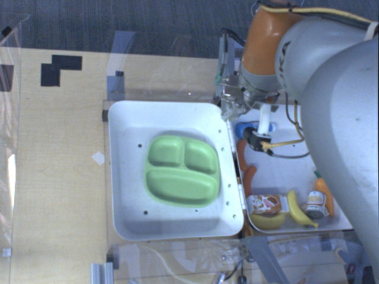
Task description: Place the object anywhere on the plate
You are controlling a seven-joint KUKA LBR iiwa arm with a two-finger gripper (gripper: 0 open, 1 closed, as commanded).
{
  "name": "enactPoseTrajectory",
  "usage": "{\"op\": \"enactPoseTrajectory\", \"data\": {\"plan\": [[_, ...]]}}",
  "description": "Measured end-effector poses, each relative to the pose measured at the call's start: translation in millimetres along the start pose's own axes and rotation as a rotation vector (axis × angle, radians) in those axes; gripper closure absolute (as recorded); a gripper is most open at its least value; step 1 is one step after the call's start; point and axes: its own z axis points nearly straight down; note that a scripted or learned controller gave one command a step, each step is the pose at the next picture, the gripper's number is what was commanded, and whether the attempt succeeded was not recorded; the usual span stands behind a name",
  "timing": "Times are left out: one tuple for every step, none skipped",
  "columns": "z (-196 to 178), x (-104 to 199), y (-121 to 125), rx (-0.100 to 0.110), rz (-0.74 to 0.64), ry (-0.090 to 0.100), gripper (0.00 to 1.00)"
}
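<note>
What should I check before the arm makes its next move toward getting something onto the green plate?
1. Green three-compartment plastic plate sits flat in the left white bin: ok.
2. Plate compartments free to receive an object: ok.
3. Objects available in the right white bin, such as the yellow banana: ok.
4. Tool positioned above the bins' shared edge: ok.
5. Object held in tool: cannot tell.

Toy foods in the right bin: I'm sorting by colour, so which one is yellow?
The banana, curved and yellow, lying near the right bin's front edge between the small snack packet and the little can.
</note>
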Motion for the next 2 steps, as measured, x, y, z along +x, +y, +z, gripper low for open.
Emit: {"op": "enactPoseTrajectory", "data": {"plan": [[61.2,96.5,-62.8,0.005,-0.006,0.004,1.00],[77.9,113.2,-132.8,-0.031,0.454,0.019,1.00]]}}
